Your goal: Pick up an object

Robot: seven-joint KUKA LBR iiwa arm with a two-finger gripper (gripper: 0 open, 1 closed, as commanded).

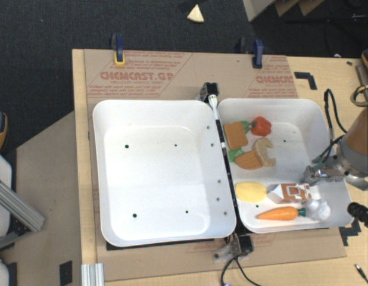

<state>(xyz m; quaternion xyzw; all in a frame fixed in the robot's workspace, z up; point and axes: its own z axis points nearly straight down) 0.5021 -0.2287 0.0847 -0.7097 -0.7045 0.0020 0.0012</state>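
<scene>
Where the arm comes in from the right, its gripper [310,174] hangs low over the right bin [303,112], near that bin's right wall; whether the fingers are open or closed cannot be told, and nothing can be made out between them. Just below the gripper lies a small white and orange carton [294,192], with an orange carrot [278,214] along the bin's near edge and a clear crumpled piece [318,208] at the carrot's right end. A yellow lemon [250,191] sits left of the carton. Farther back lie a tan curved piece [264,149], two brown bread-like pieces [236,134] with green bits, and a red tomato [261,125]. The left bin [160,171] lies alongside, both on the brown surface [83,100].
</scene>
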